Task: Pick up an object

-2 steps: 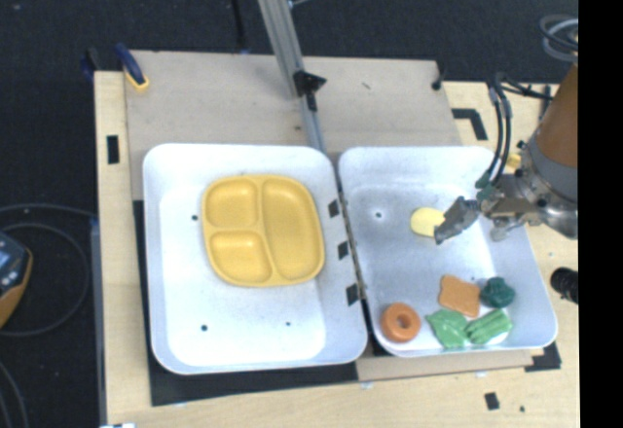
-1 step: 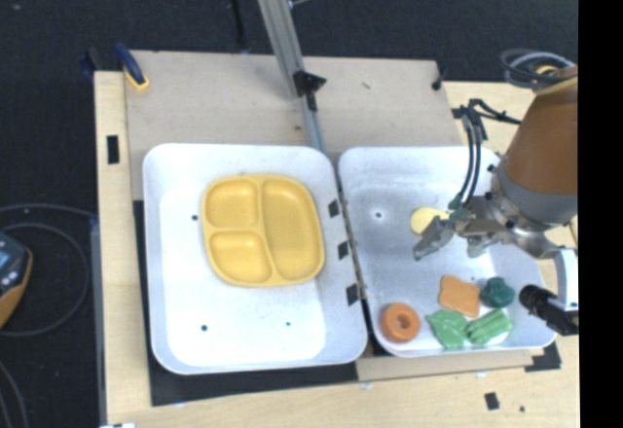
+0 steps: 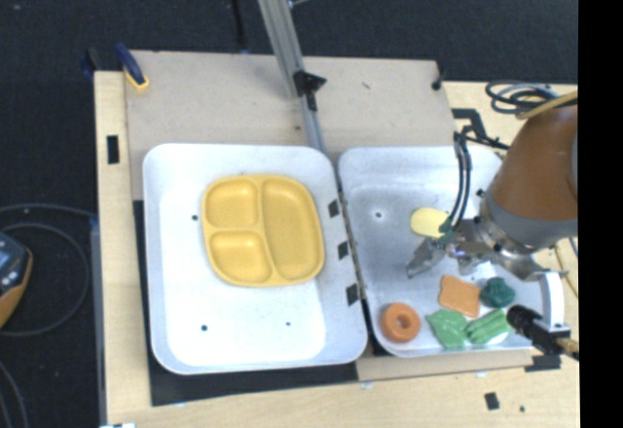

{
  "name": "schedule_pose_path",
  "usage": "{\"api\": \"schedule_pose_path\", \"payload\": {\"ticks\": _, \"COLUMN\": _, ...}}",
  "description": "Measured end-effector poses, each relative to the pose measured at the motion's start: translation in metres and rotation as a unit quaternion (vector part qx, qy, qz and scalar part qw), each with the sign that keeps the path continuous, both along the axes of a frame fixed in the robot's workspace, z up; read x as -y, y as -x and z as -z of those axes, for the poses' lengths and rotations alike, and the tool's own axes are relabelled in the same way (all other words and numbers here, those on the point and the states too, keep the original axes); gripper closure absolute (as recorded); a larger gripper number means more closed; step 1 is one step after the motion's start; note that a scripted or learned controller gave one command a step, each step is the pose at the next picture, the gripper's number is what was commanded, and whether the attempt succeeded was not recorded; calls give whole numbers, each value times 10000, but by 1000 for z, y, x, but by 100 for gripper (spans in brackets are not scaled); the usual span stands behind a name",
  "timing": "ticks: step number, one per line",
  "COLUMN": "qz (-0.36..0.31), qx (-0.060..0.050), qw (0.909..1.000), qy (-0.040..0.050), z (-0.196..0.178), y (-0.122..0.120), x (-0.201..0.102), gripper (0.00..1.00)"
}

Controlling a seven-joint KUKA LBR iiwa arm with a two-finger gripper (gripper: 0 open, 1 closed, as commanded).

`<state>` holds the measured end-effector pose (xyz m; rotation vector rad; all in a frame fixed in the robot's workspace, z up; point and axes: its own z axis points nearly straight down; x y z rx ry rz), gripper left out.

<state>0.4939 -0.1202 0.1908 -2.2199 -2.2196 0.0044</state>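
Right white bin (image 3: 389, 185): metal two-finger gripper (image 3: 425, 259) hovering low inside.
Fingers are spreading apart, pinching nothing, just below the pale yellow rounded object (image 3: 427, 221); orange ring (image 3: 399, 321) is lying nearby.

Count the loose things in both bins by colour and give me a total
Yellow: 2, the divided plate in the left bin and a small yellow item by the claw
Orange: 2, the ring and the orange block
Green: 3, two light green pieces and a dark green piece
Total: 7
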Motion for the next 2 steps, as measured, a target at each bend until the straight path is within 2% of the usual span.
{"api": "schedule_pose_path", "payload": {"ticks": 1, "qz": 2, "qx": -2, "qw": 10000, "qy": -2, "z": 59, "y": 1, "x": 10, "gripper": 0}}
{"api": "schedule_pose_path", "payload": {"ticks": 2, "qz": 27, "qx": 34, "qw": 10000, "qy": 4, "z": 45, "y": -1, "x": 10, "gripper": 100}}
